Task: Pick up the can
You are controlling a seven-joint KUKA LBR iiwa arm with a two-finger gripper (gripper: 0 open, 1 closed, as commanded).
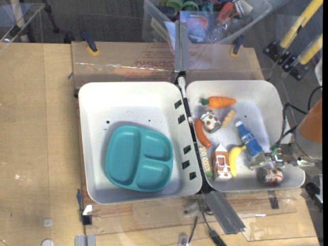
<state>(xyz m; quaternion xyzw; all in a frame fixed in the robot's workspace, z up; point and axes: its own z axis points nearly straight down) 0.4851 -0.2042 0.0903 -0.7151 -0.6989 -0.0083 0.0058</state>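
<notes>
At the right bin's (pixel 266 94) near right corner we saw the can (pixel 271 176) lying on its side, long axis roughly left-right, touching or just below the gripper (pixel 267 159); we couldn't tell whether the pincer was spread or pressed together

No text can be read anywhere. The carton (pixel 221 164), the blue bottle (pixel 249 140) and the can (pixel 270 175) in the right bin (pixel 266 94) carry printed labels, but the print is too small and blurred to make out. Faint reddish lettering on the clear sheet (pixel 148 65) behind the bins is likewise illegible.
</notes>
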